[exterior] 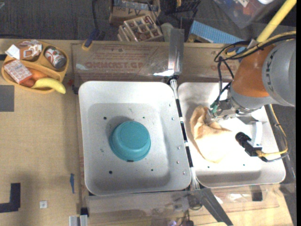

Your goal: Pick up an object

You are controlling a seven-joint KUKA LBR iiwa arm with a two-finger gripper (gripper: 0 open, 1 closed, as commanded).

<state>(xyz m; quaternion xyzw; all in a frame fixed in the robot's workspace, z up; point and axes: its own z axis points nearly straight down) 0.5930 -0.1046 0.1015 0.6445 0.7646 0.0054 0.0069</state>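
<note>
A wooden bench (42, 149) carried two shallow white bins side by side, with clutter of boxes and cables on the dark floor beyond. In the left bin (94, 98) a teal bowl (130, 141) sat upside down near the middle. In the right bin (263, 173) lay a crumpled tan cloth (209, 140), spread toward the bin's left half. The gripper (217, 118) was down at the cloth's upper edge, touching it, below the arm's orange band (249, 79); how its fingers stood could not be told from above. Farther back, at the bench's far left corner, a yellow tray (14, 76) held a banana (50, 84) and small packaged goods.
</note>
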